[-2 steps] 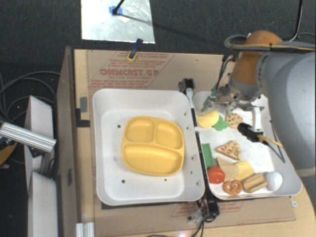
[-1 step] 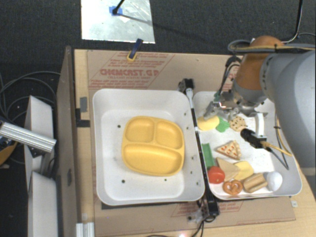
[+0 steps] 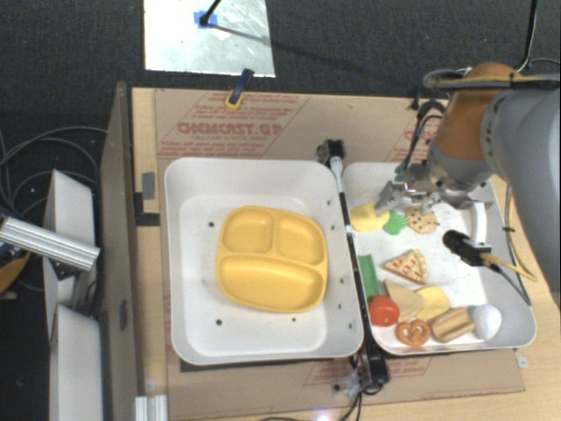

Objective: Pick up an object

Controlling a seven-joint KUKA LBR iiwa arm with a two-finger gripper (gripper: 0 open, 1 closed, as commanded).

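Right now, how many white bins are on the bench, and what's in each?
2. The left bin holds a yellow divided tray. The right bin holds the toy food pile, with the gripper over its far end; some pieces may be hidden beneath it.

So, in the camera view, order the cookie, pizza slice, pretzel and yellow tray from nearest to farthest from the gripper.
From the gripper:
1. Cookie, just below it in the right bin.
2. Pizza slice, mid-bin.
3. Pretzel, near the bin's front edge.
4. Yellow tray, in the left bin.
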